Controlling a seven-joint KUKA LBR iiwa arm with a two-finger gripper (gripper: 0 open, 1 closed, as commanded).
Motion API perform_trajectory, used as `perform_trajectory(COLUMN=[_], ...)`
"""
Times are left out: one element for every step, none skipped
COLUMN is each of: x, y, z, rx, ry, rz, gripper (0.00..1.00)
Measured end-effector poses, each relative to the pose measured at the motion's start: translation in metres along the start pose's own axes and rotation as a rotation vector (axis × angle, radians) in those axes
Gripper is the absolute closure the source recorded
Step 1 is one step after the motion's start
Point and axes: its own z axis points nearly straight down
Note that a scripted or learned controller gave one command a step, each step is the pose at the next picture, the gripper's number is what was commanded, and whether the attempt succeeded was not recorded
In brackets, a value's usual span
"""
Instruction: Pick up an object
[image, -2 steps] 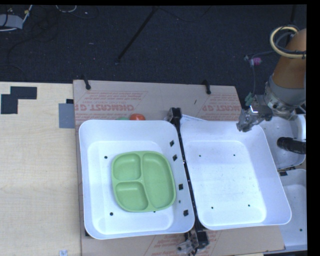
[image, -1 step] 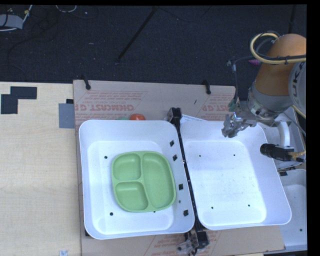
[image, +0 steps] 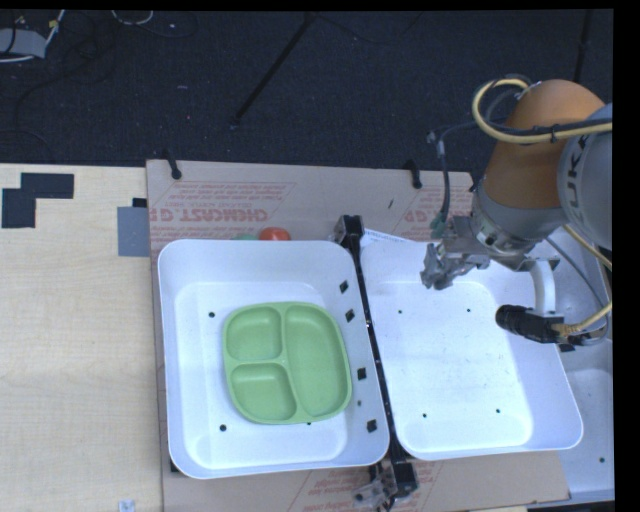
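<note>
We see a light wooden tabletop (image: 70, 330) that carries a brown cardboard sheet (image: 230, 205), and on the sheet stand two shallow white plastic bins, side by side and touching along their inner walls. We count one thing to pick up: a pale green plastic plate with three compartments (image: 287, 362), which lies flat in the middle of the left bin (image: 190, 300), probably so that it can be reached from above. The right bin (image: 540, 420) has only its bare floor under the arm.

The grey arm with the orange band (image: 545, 130) reaches in from the right, and its end effector (image: 440, 272) hangs above the far edge of the right bin, well apart from the plate. We cannot tell how far it is open, because it looks small and dark; nothing seems to be in it.

Behind the left bin, one small red-orange round object (image: 274, 235) peeps over the wall. We judge the pick is not yet begun.
</note>
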Motion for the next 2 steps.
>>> perform_trajectory(x=[0.058,0.098], y=[-0.021,-0.036], z=[0.004,0.008], rx=[0.001,0.001], ry=[-0.001,-0.001], rz=[0.000,0.000], gripper=[1.00,1.00])
